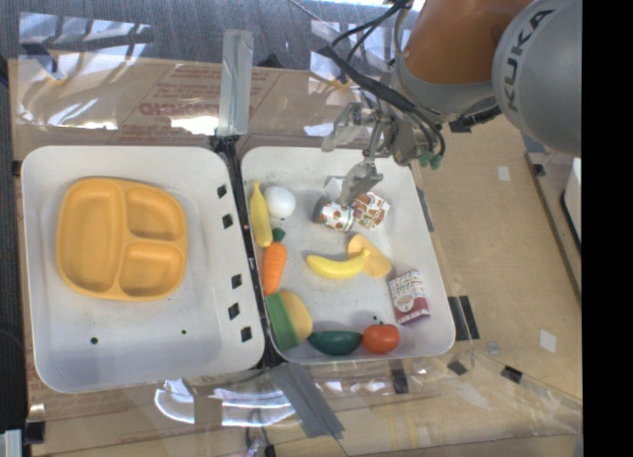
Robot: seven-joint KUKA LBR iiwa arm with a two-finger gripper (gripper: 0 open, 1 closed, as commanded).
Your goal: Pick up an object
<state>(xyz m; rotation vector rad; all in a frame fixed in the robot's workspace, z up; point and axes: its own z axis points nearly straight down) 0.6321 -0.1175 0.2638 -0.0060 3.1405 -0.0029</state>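
My gripper (358, 186) hangs over the back of the right bin (435, 287), reaching in from the upper right. Just beneath its tip lie two small white-and-red patterned packs, one at the left (335, 215) and one at the right (371, 210); I cannot tell whether it touches either. Further forward in the bin are a yellow banana (334, 267), a yellow wedge (370, 256) and a red-and-white carton (407, 297). Along the left wall lie a corn cob (259, 216), a white egg (281, 202) and a carrot (274, 267).
A tomato (381, 338), a dark green vegetable (334, 342) and a yellow-green piece (289, 317) sit at the right bin's front. The left bin (59, 346) holds a yellow divided plate (119, 237). Cables trail from the wrist above the bin's back edge.
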